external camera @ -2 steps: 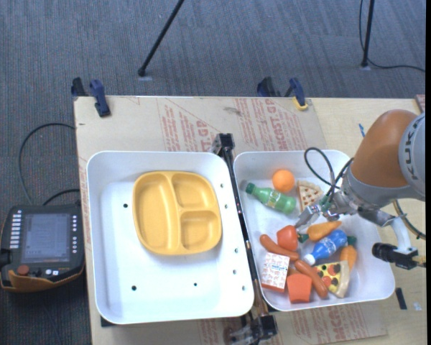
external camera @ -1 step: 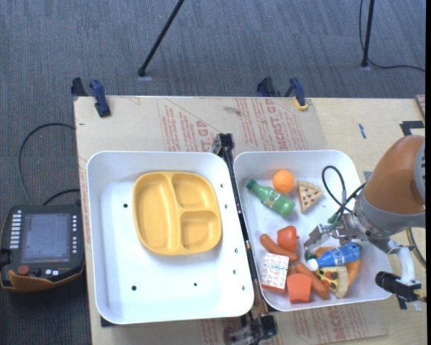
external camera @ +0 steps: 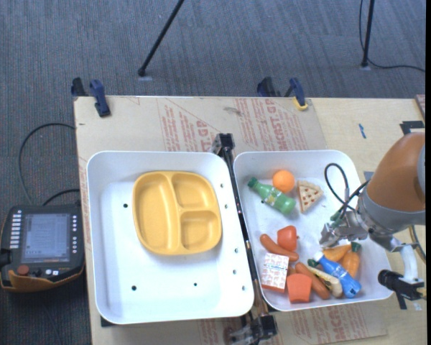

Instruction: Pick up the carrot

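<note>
The carrot (external camera: 351, 262), orange with a green top, lies near the right edge of the right bin (external camera: 302, 157), beside a second orange piece (external camera: 335, 252). My gripper (external camera: 336, 233) hangs low over the bin, just above and to the left of the carrot's green end. The grey wrist and the orange band (external camera: 401, 182) hide part of the bin's right rim. I see nothing held clear of the pile.
A blue bottle (external camera: 340, 274), hot dog (external camera: 312, 279), red-orange block (external camera: 299, 287), small carton (external camera: 275, 272), sausage (external camera: 276, 246) and red pepper (external camera: 288, 236) crowd the carrot. Farther back lie a green bottle (external camera: 271, 196), an orange (external camera: 284, 180) and a pizza slice (external camera: 309, 195). The left bin holds a yellow divided plate (external camera: 177, 212).
</note>
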You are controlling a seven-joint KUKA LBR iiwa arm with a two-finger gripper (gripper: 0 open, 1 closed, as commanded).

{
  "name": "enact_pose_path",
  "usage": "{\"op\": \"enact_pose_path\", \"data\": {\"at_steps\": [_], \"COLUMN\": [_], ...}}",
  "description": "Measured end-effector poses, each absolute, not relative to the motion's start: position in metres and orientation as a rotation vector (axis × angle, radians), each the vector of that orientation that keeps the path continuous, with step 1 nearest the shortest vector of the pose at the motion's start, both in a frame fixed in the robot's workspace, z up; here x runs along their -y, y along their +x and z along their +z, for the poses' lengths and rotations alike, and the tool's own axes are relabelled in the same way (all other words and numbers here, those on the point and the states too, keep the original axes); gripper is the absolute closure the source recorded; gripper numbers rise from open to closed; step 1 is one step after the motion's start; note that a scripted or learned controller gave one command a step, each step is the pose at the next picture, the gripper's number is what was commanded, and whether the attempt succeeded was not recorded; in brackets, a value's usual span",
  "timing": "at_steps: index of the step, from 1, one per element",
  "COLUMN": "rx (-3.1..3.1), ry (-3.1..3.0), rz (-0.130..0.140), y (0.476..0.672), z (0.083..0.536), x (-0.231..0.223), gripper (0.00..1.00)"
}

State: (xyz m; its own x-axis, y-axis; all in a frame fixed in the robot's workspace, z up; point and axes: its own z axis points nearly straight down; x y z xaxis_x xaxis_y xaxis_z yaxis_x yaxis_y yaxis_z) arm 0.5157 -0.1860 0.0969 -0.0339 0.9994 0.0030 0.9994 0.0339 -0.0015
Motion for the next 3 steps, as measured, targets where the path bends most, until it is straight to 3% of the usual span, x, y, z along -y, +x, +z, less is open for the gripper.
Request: {"op": "enact_pose_path", "data": {"at_steps": [1, 2, 3], "rx": [2.256, 2.486, 2.477], "ry": [-2.182, -1.900, -1.909], "rz": [-0.002, -0.014, -0.016], "y": [0.516, 0.477, 0.477], "z": [0.097, 0.087, 0.096], "x": [0.186, 0.206, 0.206], "gripper": [0.00, 0.00, 1.00]}}
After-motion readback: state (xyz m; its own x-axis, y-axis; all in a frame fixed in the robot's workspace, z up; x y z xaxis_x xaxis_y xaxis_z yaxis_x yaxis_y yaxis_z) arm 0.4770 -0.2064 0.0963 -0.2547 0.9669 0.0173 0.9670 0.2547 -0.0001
